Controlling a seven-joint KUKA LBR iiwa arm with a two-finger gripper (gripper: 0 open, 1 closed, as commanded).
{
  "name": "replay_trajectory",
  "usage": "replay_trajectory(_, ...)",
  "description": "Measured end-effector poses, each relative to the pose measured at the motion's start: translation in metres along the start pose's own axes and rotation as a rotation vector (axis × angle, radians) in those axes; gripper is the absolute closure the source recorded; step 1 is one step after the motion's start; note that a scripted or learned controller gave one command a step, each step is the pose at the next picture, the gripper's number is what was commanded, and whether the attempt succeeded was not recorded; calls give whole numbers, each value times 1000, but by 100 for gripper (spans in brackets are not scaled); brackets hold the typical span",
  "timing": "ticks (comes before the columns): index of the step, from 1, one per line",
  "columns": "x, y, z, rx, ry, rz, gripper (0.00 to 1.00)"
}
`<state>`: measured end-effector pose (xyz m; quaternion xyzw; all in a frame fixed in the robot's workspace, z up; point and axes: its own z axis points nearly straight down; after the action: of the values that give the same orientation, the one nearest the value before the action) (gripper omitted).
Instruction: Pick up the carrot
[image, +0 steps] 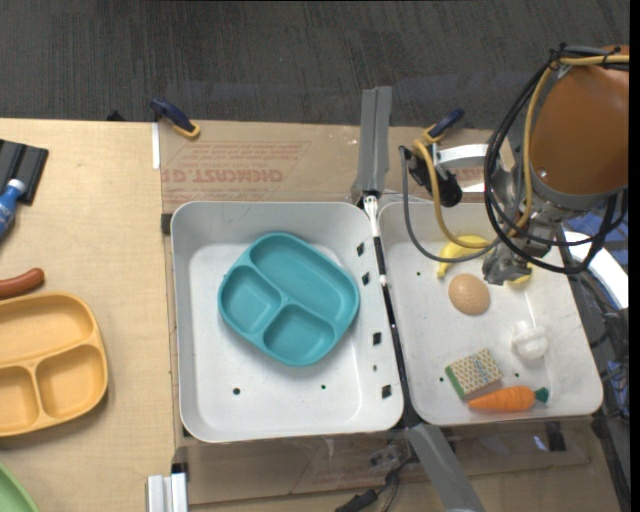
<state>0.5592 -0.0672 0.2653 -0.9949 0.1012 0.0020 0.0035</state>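
Observation:
The carrot (503, 400) is orange with a green tip and lies flat near the front edge of the right bin (580, 330). My gripper (503, 268) hangs over the back of that bin, well behind the carrot, close to a tan egg (468, 295) and a yellow banana (465, 246). Nothing shows between its fingers.
A checkered sponge-like block (473, 373) lies just behind the carrot. A small white object (530, 344) sits to the carrot's back right. The left bin (200, 330) holds a teal divided plate (289, 298). A yellow tray (45, 365) and a sausage (20, 283) lie on the bench at left.

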Motion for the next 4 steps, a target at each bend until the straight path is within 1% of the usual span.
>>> replay_trajectory(1,-3,47,-170,3,6,34,100)
replay_trajectory(2,-11,116,-147,2,2,306,100)
replay_trajectory(3,-17,160,-86,1,1,616,100)
replay_trajectory(4,-13,137,91,-2,-1,266,100)
